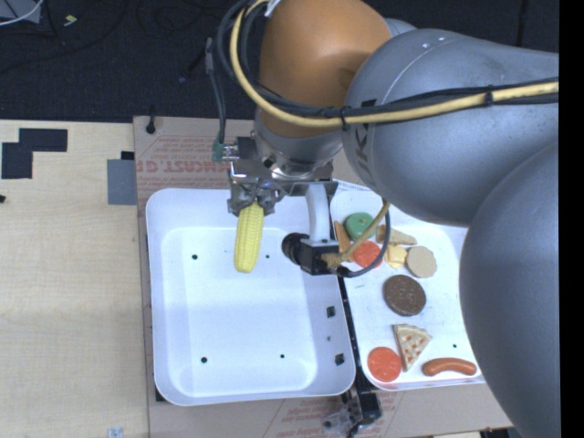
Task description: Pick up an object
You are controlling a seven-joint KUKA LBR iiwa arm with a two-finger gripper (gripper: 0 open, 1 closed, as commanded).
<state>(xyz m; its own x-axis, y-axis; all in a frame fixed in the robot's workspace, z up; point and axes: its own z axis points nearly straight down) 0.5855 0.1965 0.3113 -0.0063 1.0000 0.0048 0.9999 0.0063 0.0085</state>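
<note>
The end effector [252,199], upper centre, grips the corn [247,237] by its top; the cob hangs straight below.

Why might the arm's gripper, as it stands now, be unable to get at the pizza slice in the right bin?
Probably it cannot yet: the gripper is shut on the corn cob over the left bin. The pizza slice itself lies uncovered in the right bin.

Yellow corn cob [247,238] pinched between end effector [255,204] fingers, over the left white bin [173,336].
</note>
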